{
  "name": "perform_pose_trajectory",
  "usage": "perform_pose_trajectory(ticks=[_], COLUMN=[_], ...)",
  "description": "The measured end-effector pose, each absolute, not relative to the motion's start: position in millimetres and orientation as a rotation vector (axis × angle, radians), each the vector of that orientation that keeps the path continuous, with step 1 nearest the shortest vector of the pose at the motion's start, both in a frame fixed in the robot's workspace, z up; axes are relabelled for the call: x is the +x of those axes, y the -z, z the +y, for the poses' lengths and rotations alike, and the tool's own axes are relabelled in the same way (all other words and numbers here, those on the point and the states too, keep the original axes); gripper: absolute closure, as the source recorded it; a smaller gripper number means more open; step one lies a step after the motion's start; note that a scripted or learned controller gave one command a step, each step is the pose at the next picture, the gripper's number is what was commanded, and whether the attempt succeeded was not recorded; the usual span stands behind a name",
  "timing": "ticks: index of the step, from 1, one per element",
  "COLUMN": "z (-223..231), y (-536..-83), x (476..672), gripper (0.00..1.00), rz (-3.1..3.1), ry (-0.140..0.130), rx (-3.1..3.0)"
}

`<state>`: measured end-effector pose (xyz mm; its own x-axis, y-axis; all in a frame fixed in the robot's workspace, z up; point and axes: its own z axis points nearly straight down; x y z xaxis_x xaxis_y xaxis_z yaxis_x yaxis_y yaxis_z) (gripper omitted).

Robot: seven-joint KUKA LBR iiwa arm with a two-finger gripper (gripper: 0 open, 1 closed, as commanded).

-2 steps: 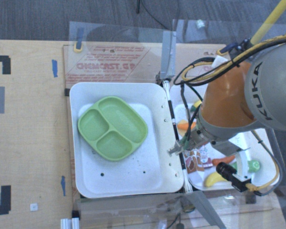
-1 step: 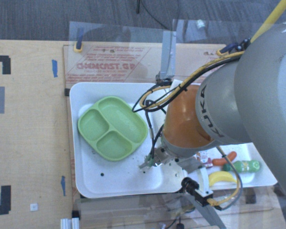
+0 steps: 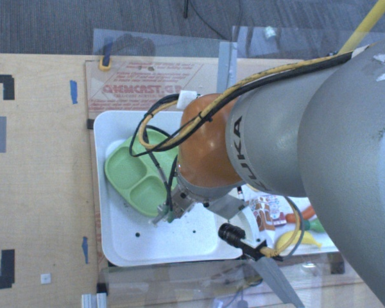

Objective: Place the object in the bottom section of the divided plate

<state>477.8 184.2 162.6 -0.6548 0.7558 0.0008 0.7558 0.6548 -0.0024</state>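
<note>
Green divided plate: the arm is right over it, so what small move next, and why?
Probably a short lift straight up, to expose the claw. It sits at the near edge of the green divided plate in the left white bin, and the orange band hides most of it, so no held object can be confirmed.

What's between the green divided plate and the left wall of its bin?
Bare white bin floor, per the camera view: nothing lies between the green divided plate and the left wall of the white bin.
</note>
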Motion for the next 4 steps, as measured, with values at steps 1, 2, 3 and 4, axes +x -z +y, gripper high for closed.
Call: perform_pose_trajectory(ticks=[1,2,3,4], z=[180,171,121,88], y=[-92,-223,-89,-285], x=[484.5,478.6,480.5,550.5], gripper=[1.00,1.00,1.00,1.00], rz=[-3.006,-2.836,-2.807,-2.671], ry=[0.019,-0.005,0.011,-0.005], rx=[-0.960,-1.349,-1.413,-1.651])
